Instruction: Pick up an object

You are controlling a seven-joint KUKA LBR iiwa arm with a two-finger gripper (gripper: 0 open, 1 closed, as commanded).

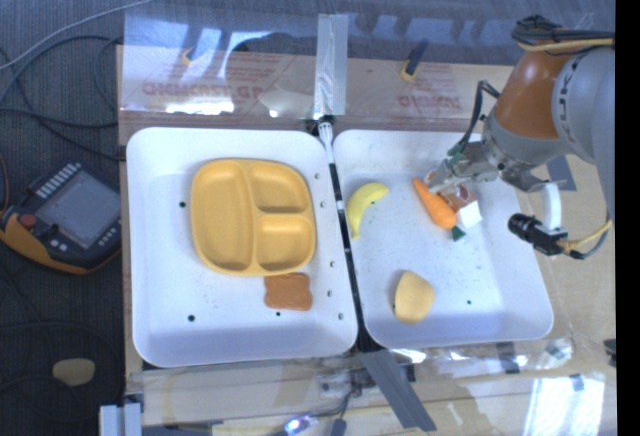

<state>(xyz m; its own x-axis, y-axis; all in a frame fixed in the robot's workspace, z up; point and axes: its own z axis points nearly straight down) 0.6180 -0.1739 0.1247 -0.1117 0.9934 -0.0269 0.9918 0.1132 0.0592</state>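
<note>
In the right bin (520, 309) lie an orange carrot (435, 204), a yellow banana (362, 204) near the bin's left wall, and a pale yellow lump (413, 296) toward the front. A small white and green piece (466, 217) rests beside the carrot's right end. My gripper (459, 176) reaches in from the right and hangs low just above and to the right of the carrot's upper end. Nothing is seen between its fingers.
The left bin (160, 254) holds a yellow divided tray (252, 216) and a brown toast-like piece (289, 292) at the tray's front edge. A taped ridge separates the bins. A pendant lies on the floor at the left with cables.
</note>
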